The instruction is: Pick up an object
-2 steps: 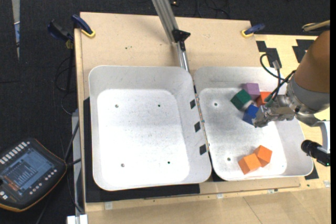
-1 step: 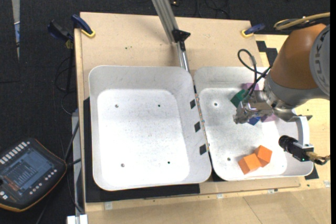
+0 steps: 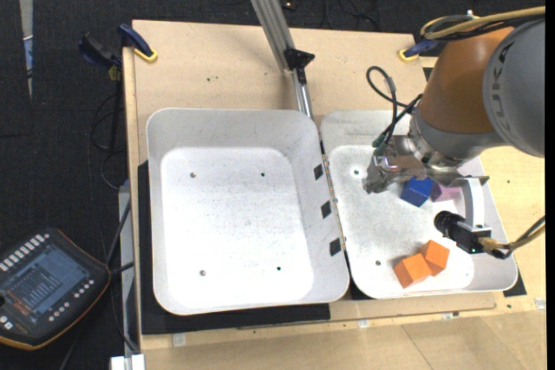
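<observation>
The gripper (image 3: 381, 173) hangs low in the right bin (image 3: 364, 260). Whether it grips anything cannot be told. A blue block (image 3: 417, 191) lies just beside it at four o'clock, touching a partly hidden pink piece (image 3: 435, 192). Two orange blocks (image 3: 422, 263) sit together further toward five o'clock, near the bin's front rim.

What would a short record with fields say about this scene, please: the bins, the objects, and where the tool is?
left bin: white, shallow, speckled floor
right bin: white, shallow, holds the objects
blue block: in the right bin, just beside the tool
orange blocks: two, touching, near the front edge of the right bin
pink object: partly hidden behind the blue block
tool: low over the right bin, left of the blue block
grasp: not visible
</observation>
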`<move>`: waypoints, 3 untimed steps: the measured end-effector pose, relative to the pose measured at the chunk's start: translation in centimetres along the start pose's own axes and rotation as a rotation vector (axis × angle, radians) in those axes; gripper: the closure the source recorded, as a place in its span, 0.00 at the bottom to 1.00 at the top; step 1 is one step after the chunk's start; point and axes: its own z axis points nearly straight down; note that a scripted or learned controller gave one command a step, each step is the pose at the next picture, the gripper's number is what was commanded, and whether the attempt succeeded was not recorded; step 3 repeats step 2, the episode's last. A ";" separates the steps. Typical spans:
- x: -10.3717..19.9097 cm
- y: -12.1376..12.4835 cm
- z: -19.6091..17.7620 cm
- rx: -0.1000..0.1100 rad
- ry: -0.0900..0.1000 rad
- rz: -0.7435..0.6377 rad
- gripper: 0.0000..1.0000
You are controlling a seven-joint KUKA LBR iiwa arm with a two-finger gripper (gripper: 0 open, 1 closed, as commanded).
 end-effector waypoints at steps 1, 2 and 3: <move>4.9 1.9 0.4 0.001 0.000 -0.001 1.00; 10.7 2.4 -0.2 0.001 0.001 -0.002 1.00; 10.7 2.4 -0.2 0.001 0.001 -0.002 1.00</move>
